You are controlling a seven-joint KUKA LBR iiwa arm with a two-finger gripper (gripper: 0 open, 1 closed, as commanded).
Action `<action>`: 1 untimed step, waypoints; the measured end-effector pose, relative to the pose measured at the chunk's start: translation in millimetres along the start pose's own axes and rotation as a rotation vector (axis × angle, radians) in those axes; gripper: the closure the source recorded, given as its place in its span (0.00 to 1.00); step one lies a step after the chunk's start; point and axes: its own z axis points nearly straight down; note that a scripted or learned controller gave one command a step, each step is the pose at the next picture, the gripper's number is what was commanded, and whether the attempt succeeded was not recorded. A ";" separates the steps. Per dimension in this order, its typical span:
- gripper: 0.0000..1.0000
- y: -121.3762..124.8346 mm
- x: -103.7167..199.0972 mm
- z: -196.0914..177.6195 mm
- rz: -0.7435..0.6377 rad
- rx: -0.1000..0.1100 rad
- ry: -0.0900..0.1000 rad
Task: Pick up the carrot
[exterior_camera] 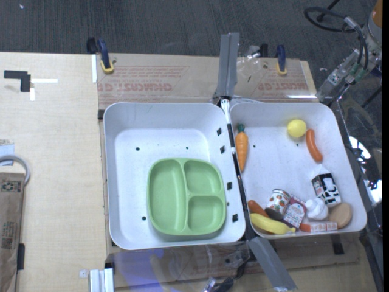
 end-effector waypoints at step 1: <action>1.00 0.8 -1.0 -9.0 -0.002 -0.001 -0.003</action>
